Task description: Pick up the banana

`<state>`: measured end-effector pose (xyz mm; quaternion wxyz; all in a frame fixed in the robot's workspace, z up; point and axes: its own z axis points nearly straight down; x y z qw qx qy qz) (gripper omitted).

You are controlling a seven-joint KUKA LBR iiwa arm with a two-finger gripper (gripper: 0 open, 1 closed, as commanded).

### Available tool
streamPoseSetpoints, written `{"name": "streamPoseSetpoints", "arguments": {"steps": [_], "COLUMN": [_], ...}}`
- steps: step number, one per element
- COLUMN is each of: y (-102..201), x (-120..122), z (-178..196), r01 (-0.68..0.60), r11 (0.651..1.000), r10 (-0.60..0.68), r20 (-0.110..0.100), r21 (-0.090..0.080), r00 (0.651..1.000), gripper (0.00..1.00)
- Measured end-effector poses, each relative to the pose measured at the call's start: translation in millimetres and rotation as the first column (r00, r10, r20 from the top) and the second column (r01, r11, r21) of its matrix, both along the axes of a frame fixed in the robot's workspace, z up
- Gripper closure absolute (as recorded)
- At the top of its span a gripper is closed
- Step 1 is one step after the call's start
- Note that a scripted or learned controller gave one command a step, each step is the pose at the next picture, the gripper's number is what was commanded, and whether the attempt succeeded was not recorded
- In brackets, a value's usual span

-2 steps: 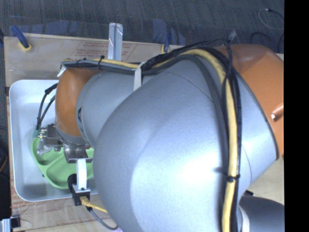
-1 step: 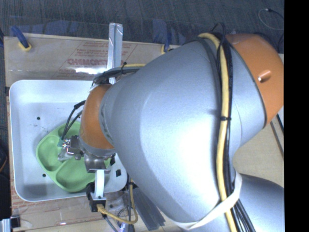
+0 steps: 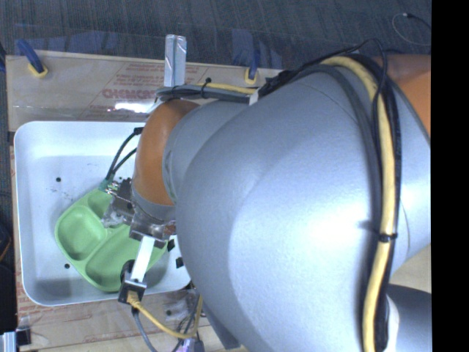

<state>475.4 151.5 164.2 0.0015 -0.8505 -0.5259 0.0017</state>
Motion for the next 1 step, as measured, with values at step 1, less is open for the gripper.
{"name": "streamPoseSetpoints", "arguments": {"steps": [1], "y": [-7.0], "x": [2.9], "z": [-70.4], "r01": [-0.347], "r11": [0.938], "r10": [0.347], "r20": [0.013], "r21": [0.002], "r00": [0.938], "gripper": [0.0]}}
